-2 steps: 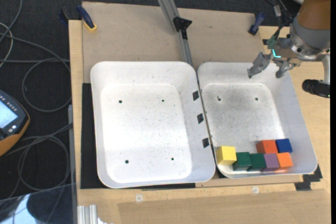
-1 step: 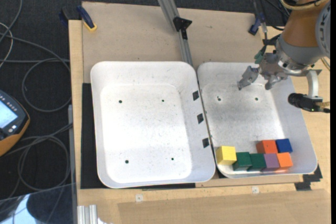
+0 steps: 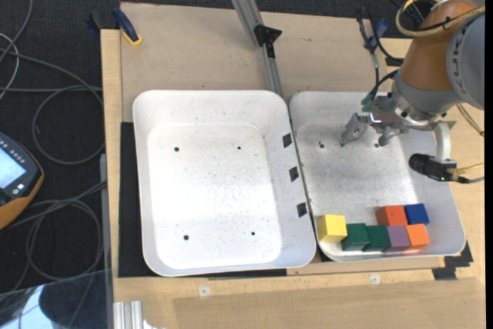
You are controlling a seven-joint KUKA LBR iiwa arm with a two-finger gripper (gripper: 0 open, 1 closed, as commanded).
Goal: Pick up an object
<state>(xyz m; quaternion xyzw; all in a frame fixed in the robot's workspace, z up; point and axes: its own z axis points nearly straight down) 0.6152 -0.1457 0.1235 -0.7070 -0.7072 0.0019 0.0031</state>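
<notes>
Gripper point(image 3: 363, 133) released, fingers spread, nothing between them, hovering at 12 o'clock of right bin point(image 3: 362, 181); blocks, including yellow block point(image 3: 333, 226), clustered at 6 o'clock, untouched, likely pick targets.

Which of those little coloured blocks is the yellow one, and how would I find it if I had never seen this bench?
Look at the right-hand white bin, the one under the robot's hand. Along its near edge sits a cluster of coloured blocks. The yellow block is at the cluster's far left end, beside a green block, and it is the only yellow one.
</notes>
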